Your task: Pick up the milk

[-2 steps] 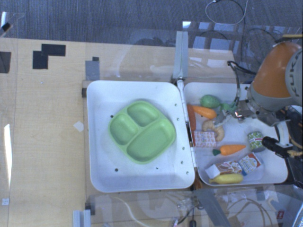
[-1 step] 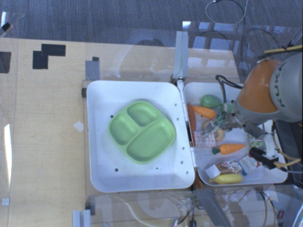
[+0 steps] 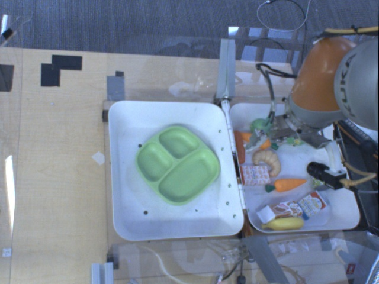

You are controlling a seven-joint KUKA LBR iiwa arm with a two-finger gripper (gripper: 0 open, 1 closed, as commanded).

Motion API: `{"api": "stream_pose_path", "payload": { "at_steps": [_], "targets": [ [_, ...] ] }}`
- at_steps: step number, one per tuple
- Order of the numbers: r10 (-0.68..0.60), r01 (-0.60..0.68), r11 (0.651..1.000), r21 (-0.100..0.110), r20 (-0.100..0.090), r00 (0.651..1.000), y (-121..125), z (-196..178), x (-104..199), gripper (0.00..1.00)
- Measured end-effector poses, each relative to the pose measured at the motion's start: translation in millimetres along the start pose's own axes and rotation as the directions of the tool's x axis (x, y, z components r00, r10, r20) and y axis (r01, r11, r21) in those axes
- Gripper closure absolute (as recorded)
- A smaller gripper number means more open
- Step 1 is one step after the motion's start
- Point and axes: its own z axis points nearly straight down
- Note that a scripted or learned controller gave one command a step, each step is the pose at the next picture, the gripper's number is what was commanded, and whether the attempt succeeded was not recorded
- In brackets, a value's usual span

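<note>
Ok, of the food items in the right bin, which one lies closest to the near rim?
The yellow banana, lying flat along the near wall of the right bin. The milk carton sits just behind it, and the carrot farther back still.

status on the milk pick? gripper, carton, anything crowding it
Gripper low over right bin's far end, nothing seen in it. Milk lying at near edge, untouched. Banana against it, carrot just beyond.
</note>
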Motion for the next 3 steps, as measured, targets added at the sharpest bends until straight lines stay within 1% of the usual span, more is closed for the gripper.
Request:
{"api": "stream_pose_path", "payload": {
  "at_steps": [1, 2, 3],
  "targets": [
    [0.000, 0.000, 1.000, 0.001, 0.000, 1.000, 0, 0, 0, 0.00],
    [-0.148, 0.148, 0.989, -0.001, 0.001, 0.989, -4, -108, 35, 0.00],
    [-0.189, 0.189, 0.982, 0.001, -0.001, 0.982, -8, -86, 59, 0.00]
  ]
}}
